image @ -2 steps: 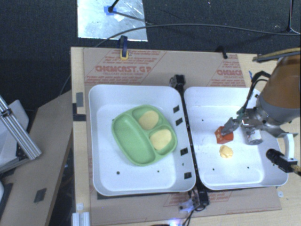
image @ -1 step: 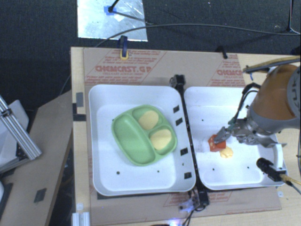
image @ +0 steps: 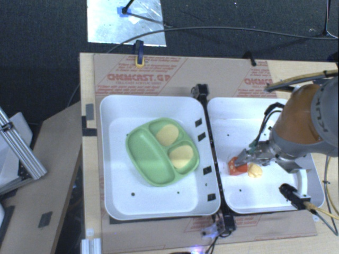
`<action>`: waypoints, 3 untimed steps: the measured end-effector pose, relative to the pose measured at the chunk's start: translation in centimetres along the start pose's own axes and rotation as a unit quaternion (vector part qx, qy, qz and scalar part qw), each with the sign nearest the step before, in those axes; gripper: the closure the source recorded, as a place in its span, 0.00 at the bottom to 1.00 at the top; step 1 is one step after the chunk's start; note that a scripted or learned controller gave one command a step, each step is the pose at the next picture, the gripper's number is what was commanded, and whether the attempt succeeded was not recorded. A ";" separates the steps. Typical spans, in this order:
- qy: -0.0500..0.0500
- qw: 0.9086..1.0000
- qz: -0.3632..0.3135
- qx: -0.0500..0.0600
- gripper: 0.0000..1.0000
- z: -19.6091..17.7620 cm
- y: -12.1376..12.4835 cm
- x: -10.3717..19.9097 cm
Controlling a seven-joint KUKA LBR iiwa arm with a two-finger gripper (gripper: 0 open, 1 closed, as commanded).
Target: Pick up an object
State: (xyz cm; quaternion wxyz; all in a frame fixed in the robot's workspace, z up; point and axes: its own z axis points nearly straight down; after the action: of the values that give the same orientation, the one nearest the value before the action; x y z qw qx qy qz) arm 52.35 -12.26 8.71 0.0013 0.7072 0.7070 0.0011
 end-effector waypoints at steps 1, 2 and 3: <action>0.000 1.000 -0.001 -0.003 1.00 -1.3 0.2 0.1; 0.000 1.000 -0.003 -0.002 1.00 -7.2 0.7 1.0; -0.001 1.000 -0.003 -0.002 1.00 -12.7 2.0 1.2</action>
State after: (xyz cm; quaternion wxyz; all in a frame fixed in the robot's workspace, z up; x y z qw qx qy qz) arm 54.27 -11.04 21.37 0.0033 0.7052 0.7090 0.0022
